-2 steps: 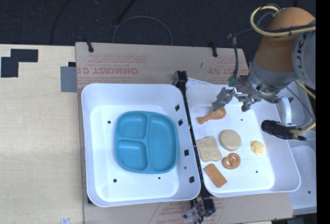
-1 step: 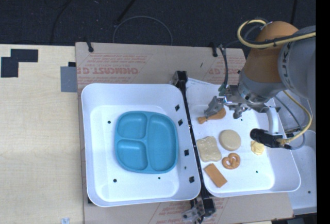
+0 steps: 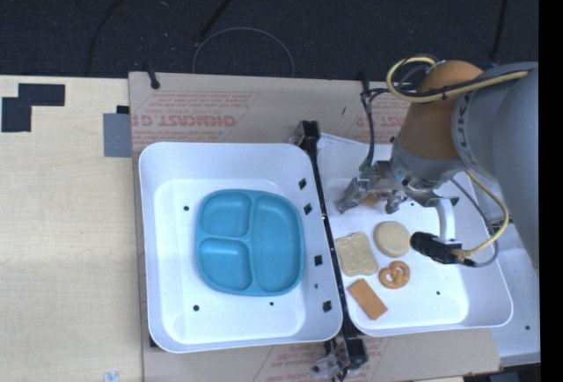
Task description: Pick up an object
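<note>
Here, the approach step: gripper (image 3: pixel 374 191) hung over the right bin's (image 3: pixel 479 305) far edge.
Jaws' state could not be told; round cookie (image 3: pixel 392 238) lay mid-bin, requiring descent.

We see two white bins side by side on the desk (image 3: pixel 70 239). The left bin (image 3: pixel 167 169) contains a blue divided plate (image 3: pixel 248 241) lying flat near its centre. The right bin (image 3: pixel 479 301) contains a pale cracker-like square (image 3: pixel 356 253), a round cream biscuit (image 3: pixel 392 238), a small pretzel (image 3: pixel 395 275) and an orange rectangular piece (image 3: pixel 367 298), grouped closely. The arm (image 3: pixel 475 121) enters from the right, with the hand (image 3: pixel 380 193) low over the right bin's far part, above the biscuit.
</note>
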